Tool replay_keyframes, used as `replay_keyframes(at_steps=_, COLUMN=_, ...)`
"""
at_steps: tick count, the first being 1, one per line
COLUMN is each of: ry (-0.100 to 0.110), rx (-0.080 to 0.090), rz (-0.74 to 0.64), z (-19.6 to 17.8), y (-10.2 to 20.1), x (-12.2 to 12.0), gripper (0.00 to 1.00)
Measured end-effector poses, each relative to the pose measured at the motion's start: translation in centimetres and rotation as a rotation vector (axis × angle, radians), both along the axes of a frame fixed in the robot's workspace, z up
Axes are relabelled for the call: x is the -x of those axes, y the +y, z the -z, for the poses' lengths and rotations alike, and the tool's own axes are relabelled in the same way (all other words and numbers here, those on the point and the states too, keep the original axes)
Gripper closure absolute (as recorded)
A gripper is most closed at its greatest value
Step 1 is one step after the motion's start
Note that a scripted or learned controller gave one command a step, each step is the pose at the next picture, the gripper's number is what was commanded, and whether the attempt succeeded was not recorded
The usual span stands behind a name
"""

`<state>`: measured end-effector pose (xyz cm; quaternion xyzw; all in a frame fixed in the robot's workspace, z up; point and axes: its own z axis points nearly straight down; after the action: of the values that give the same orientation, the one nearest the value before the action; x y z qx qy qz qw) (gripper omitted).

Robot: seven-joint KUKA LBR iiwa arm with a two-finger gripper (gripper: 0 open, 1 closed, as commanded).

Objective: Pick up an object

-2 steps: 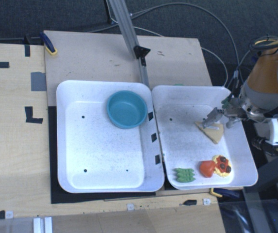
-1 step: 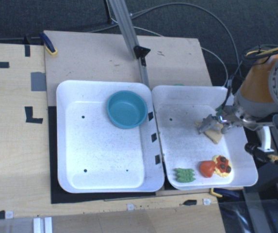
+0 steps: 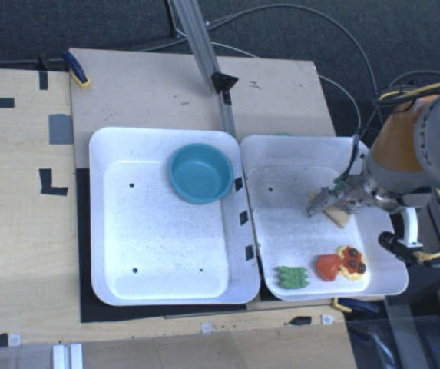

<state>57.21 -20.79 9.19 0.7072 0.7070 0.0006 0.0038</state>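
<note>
Hand (image 3: 329, 204) low in right bin (image 3: 281, 160), beside tan piece (image 3: 340, 217); grip state unreadable from here; I'd centre over the piece before clenching and lifting.

The gripper (image 3: 321, 203) partly covers a tan object (image 3: 339, 217) just beneath it; the object's kind is unclear. Behind it, the arm (image 3: 411, 148) runs past the right edge.

A blue bowl (image 3: 200, 173) sits in the left bin (image 3: 120, 229). The gripper (image 3: 321, 203) hangs low in the right bin (image 3: 281, 167), by a tan block (image 3: 339, 217). Green (image 3: 292, 277), red (image 3: 328, 267) and yellow (image 3: 352, 261) toys lie near the front.
</note>
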Motion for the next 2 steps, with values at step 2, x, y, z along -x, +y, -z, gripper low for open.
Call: replay_keyframes(at_steps=2, ry=0.003, rx=-0.004, rz=-0.001, z=-6.4, y=0.2, x=-1.2, gripper=1.0)
